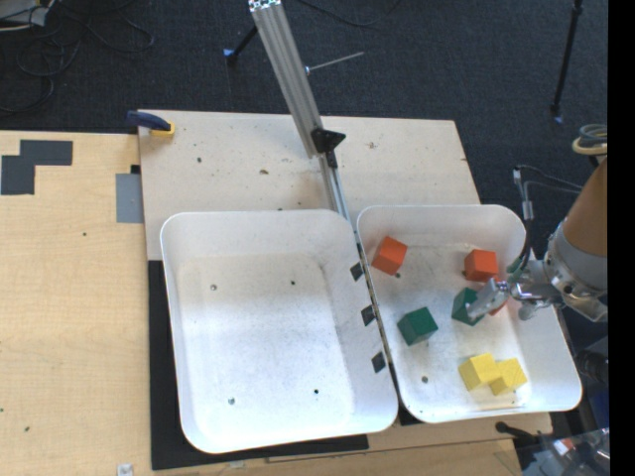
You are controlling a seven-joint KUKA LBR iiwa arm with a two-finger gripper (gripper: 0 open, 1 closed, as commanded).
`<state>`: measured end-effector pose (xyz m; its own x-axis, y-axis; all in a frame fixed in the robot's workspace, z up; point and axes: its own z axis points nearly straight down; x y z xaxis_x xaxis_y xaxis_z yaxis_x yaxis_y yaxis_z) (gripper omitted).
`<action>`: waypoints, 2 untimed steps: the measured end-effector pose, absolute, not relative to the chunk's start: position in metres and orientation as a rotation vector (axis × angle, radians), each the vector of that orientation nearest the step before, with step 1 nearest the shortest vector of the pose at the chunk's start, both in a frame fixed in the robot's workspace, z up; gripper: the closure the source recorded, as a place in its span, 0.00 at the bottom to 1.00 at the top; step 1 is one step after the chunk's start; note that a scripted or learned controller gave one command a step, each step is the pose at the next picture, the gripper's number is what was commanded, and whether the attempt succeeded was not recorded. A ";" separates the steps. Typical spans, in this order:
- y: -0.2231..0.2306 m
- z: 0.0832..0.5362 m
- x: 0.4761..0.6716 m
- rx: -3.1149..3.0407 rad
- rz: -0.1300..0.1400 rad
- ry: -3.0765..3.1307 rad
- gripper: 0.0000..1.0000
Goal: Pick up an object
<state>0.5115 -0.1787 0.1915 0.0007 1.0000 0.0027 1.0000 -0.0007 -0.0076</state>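
The right bin [541, 390] holds several blocks. An orange block [390, 256] lies near its left wall and a second orange block [481, 264] sits toward the right wall. Near the middle is a green block [418, 325], with a dark green block [464, 307] to its right. A yellow piece [493, 373] rests toward the front. My gripper [493, 298] reaches in over the right rim, low in the bin. It sits right against the dark green block and just below the second orange block.
The left bin [198, 405] stands beside the right one, with black clips along the shared wall [365, 310]. An aluminium rail [293, 77] slants up from the back of the bins. A blue clamp [149, 122] lies at the board's far left corner.
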 end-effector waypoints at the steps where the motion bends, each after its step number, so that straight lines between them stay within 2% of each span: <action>1: -0.175 0.127 0.508 -2.216 0.007 -2.213 0.00; 2: -0.177 0.141 0.509 -2.228 0.003 -2.208 1.00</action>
<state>0.5088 -0.1774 0.1406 0.0087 1.0000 0.0020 0.9999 -0.0087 -0.0049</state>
